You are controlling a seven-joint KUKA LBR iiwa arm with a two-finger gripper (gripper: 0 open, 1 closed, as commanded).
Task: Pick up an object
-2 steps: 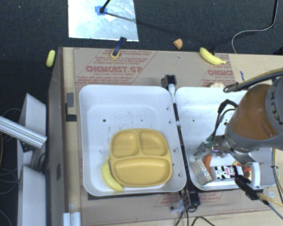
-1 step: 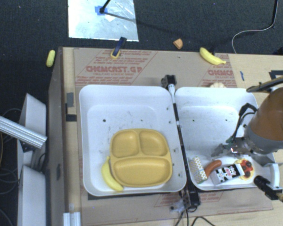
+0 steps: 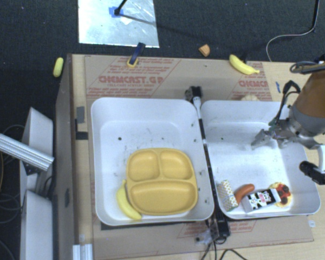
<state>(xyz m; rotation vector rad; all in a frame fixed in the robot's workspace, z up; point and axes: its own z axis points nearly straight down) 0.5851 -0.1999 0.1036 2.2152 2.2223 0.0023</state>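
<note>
The gripper hangs over the right bin, apart from the sausage (near its front edge); a yellow tray fills the left bin

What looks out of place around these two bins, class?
A banana and a small orange piece lie outside the bins on the cardboard's far edge, and a yellow item sits on the floor left of it.

A toy sausage, a beige ridged block and a black-and-white carton lie along the right bin's front edge.
</note>
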